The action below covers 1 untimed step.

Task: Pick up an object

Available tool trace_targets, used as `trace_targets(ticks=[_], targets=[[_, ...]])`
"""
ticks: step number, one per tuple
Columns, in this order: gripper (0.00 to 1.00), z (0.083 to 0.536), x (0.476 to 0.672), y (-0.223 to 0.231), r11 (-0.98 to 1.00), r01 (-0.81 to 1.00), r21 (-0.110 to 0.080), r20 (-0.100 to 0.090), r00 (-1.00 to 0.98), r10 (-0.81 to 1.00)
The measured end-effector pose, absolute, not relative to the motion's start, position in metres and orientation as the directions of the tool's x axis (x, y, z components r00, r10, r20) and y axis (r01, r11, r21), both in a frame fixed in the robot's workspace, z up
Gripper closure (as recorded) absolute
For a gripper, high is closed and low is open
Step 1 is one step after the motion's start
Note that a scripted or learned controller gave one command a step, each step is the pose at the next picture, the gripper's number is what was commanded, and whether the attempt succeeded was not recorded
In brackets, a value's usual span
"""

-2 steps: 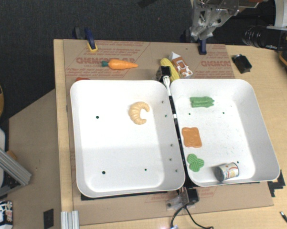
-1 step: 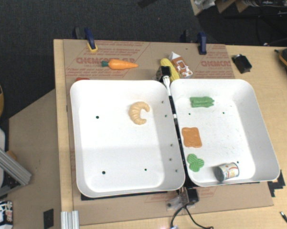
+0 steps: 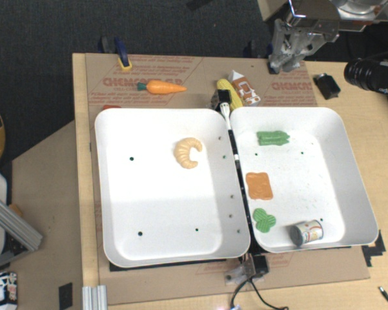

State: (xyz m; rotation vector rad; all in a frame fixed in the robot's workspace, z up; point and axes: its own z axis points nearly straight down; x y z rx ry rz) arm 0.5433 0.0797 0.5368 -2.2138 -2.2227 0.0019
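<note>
So no single target is sitting under the arm yet; candidates are lying in both bins. The croissant (image 3: 188, 152) is lying alone in the left bin (image 3: 116, 173), upper middle, well apart from the walls. In the right bin (image 3: 348, 173) a green pickle-like piece (image 3: 272, 138) is sitting near the top, an orange waffle square (image 3: 259, 185) is lying by the left wall, a green leafy piece (image 3: 265, 220) is sitting just below it, and a small tin can (image 3: 307, 232) is lying on its side near the bottom edge. Outside the bins, a carrot (image 3: 163, 88) and a corn cob with a brown packet (image 3: 235, 90) are resting on the cardboard.

The gripper (image 3: 285, 60) is hanging high at the top right, beyond the right bin's far rim, not over any item. Its fingers are pointing down with nothing between them; how far apart they are is too blurred, cannot tell.

Judging the step: approach not yet started. Next move is calling for travelling over one item, probably the pickle-like piece as nearest, lining up above it, then descending. The can on its side is looking likely to roll.
</note>
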Motion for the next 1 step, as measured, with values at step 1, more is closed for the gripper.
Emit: trace_targets(ticks=[1], targets=[[1.0,0.5351,0.6511,0.0578,-0.003,1.0,0.009,-0.002,0.003,1.0]])
